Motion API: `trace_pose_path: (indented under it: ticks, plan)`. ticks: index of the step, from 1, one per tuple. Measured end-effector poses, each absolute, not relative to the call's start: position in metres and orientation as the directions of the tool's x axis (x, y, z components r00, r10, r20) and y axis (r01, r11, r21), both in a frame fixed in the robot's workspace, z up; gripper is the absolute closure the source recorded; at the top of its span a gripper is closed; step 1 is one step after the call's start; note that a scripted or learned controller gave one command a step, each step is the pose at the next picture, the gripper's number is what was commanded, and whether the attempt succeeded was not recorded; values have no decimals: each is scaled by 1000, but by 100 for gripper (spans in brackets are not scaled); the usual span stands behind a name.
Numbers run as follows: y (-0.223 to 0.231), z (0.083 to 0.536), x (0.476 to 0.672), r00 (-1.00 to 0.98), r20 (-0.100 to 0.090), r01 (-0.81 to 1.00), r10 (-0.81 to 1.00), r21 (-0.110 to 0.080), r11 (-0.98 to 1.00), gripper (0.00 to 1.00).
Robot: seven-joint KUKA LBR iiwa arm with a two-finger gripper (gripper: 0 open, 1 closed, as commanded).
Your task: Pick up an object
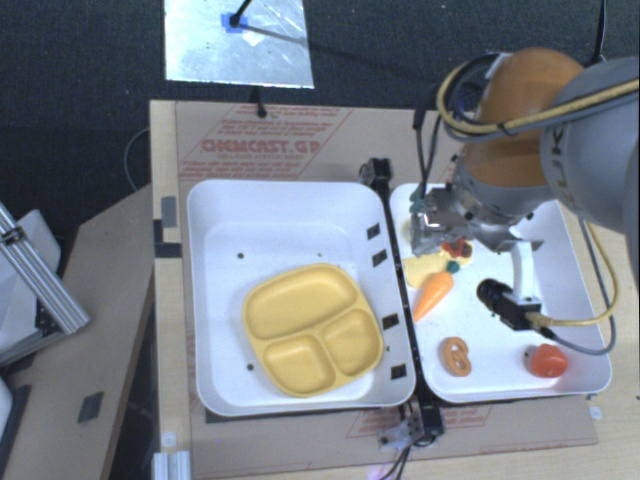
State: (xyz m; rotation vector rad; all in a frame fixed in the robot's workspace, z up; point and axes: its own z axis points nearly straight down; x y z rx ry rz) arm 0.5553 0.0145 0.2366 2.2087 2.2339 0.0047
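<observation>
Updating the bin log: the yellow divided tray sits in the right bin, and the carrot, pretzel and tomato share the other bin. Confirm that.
Not quite. The camera view shows the yellow divided tray in the left bin, not the right. The carrot, pretzel and tomato do share the other bin, the right bin, where the gripper is.
</observation>
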Motion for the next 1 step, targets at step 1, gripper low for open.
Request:
trace_pose_path:
  ticks: [1]
  plan:
    - [75,230,558,-11,2,1000,1000,2,11,100]
